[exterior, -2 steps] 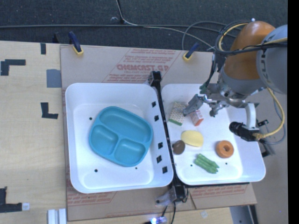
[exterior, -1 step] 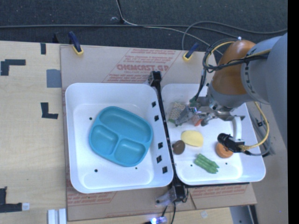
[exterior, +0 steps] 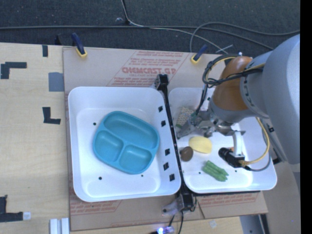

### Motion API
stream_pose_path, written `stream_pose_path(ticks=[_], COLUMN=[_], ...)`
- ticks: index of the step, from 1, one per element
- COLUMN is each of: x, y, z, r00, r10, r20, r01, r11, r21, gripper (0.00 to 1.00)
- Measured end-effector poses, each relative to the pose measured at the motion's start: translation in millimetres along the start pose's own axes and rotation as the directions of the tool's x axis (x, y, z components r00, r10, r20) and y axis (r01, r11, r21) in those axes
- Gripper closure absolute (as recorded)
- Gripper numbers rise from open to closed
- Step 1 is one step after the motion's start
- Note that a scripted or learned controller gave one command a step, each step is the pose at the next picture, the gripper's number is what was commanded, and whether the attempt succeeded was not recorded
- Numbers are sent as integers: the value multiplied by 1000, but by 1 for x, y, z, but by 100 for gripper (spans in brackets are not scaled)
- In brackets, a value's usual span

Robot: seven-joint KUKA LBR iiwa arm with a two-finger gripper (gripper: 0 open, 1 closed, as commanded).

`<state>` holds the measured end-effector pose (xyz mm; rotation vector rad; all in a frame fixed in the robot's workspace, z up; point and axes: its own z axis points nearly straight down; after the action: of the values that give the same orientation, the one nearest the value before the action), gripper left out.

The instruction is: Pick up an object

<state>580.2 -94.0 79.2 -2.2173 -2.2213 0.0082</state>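
Observation:
The right bin (exterior: 258,179) holds a pale yellow lemon-shaped object (exterior: 200,144), a small brown round object (exterior: 186,153), a green pod-like object (exterior: 215,171) and a beige mesh piece (exterior: 185,114). My gripper (exterior: 189,127) hangs low over the left part of this bin, close to the divider. It sits just above and to the left of the yellow object and below the beige piece. The grey arm with its orange band (exterior: 233,82) covers the bin's upper right part. Nothing can be seen held in the gripper.
The left bin (exterior: 83,174) holds a blue divided plate (exterior: 126,141). A black divider rail (exterior: 168,130) runs between the bins. A black cable connector (exterior: 230,158) and a yellow cable hang from the wrist over the right bin. Blue-and-yellow clamps (exterior: 78,46) grip the board's far edge.

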Motion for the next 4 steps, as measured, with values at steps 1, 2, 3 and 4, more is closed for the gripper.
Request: stream_pose_path(ticks=[1, 2, 3, 4], x=[0, -6, -5, -5], y=[1, -1, 1, 2], z=[-10, -51, -111, -161], r00=[1000, 1000, 1000, 1000], r10=[-1, 1, -1, 0], r20=[0, -2, -1, -1], r01=[1, -1, 1, 0], r11=[1000, 1000, 1000, 1000], r21=[1, -3, -6, -6], gripper=[100, 100, 100, 100])
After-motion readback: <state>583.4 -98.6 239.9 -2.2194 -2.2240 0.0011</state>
